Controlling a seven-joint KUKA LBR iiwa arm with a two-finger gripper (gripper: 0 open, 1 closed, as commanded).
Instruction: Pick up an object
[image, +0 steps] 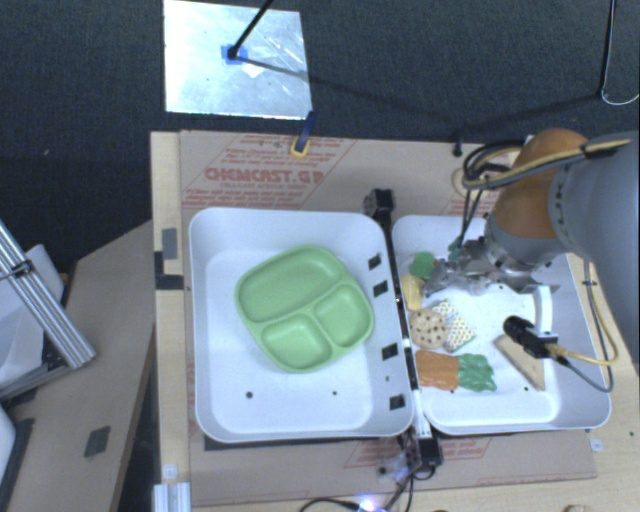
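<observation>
Down in the right bin (520, 405) sits the gripper (452, 278), low over the white floor near the bin's back left part. It looks too small and blurry to tell if it is open or shut. Just to its left is a small green bit (423, 265). A little nearer the front, by the bin's left wall, is a yellow piece (411, 293). In front of the gripper lie a round cookie (428, 327) with dark dots and a checked piece (456, 326), touching side by side. At the front of the bin an orange piece (437, 370) lies right next to a leafy piece (477, 372). The grey arm (590, 205) comes in from the right, with its orange band (540, 190) above the wrist. The left bin (220, 260) holds a green plate (305, 308) with three parts.
</observation>
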